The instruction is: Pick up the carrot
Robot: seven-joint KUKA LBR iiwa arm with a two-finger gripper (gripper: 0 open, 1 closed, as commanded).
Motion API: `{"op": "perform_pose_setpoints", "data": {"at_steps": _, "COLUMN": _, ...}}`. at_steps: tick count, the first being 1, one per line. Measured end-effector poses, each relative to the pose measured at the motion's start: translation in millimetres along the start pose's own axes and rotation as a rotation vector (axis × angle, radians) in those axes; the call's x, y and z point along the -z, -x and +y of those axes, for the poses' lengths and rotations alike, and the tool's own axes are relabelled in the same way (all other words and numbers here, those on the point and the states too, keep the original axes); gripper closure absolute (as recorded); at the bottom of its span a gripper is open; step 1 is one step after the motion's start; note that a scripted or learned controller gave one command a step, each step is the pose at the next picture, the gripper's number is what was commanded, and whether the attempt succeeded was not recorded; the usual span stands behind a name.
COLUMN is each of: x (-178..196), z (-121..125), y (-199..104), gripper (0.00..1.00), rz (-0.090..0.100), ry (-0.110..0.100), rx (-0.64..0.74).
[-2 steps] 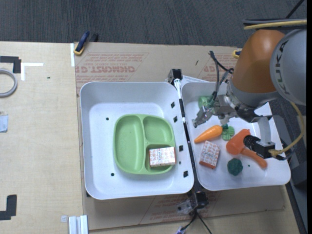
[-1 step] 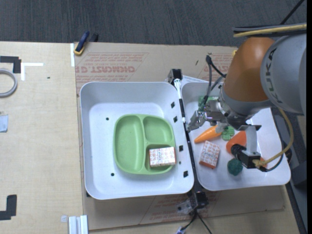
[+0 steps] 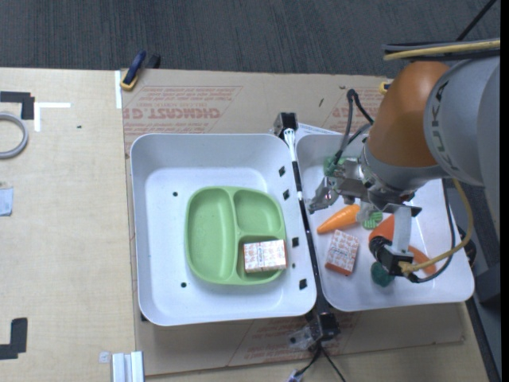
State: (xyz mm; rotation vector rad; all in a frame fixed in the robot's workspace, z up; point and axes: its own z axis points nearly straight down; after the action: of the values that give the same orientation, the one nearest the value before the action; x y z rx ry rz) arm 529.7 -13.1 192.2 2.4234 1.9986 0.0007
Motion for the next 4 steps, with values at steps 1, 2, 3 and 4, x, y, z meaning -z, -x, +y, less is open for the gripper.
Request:
{"op": "perform_pose_setpoints", "data": {"at_steps": 1, "x": 0, "z": 2, "y": -9, "gripper": 0.0, "rz": -0.001, "ry": -0.001, "rx": 0.047}}
{"op": "perform_pose_setpoints", "data": {"at_steps": 2, "x": 0, "z": 5, "y": 13, "gripper": 0.0, "rz": 0.0, "ry": 0.0, "rx": -0.103}}
{"op": "perform_pose_setpoints", "data": {"at_steps": 3, "x": 0, "z": 20, "y": 15, "gripper": 0.0, "rz": -0.001, "ry": -0.001, "rx": -0.192}}
{"op": "perform_pose_setpoints", "data": {"at_steps": 4, "x": 0, "z": 10, "y": 10, "gripper": 0.0, "rz": -0.001, "ry": -0.002, "rx": -0.209}}
